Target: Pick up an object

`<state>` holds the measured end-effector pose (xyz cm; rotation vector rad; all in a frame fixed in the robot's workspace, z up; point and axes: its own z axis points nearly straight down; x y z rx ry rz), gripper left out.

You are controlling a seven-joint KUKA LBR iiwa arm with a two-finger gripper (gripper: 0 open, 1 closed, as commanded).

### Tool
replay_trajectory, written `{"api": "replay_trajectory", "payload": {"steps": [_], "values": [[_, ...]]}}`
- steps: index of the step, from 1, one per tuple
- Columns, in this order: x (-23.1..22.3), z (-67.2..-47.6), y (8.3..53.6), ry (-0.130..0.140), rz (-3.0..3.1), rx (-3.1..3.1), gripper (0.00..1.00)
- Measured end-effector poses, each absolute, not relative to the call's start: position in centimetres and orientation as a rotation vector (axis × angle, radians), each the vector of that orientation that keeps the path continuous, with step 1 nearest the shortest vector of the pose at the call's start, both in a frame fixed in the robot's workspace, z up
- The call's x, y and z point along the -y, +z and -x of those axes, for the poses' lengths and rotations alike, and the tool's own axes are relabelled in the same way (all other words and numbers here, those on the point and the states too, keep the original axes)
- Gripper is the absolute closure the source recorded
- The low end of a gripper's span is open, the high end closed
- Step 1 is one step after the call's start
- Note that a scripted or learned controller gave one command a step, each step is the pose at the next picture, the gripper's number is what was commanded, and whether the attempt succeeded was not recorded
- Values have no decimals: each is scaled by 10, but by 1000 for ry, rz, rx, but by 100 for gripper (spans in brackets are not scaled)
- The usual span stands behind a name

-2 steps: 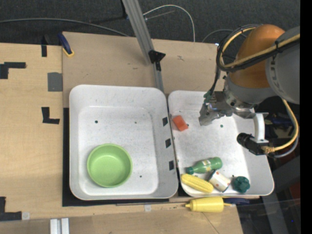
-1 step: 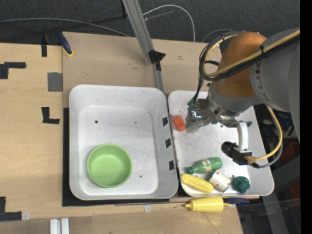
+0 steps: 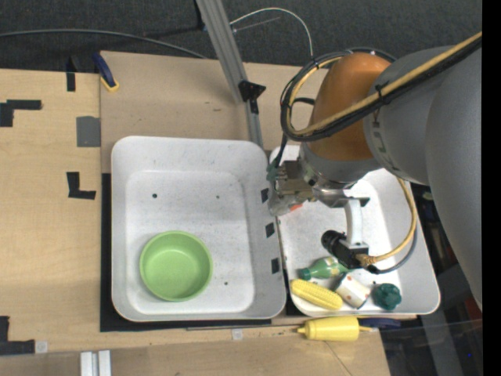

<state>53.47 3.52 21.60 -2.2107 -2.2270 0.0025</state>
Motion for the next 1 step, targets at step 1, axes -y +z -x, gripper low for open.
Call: {"api": "replay_trajectory", "payload": {"steps": [1], "values": [[-97, -516, 223, 2, 2209, 2229, 100]]}}
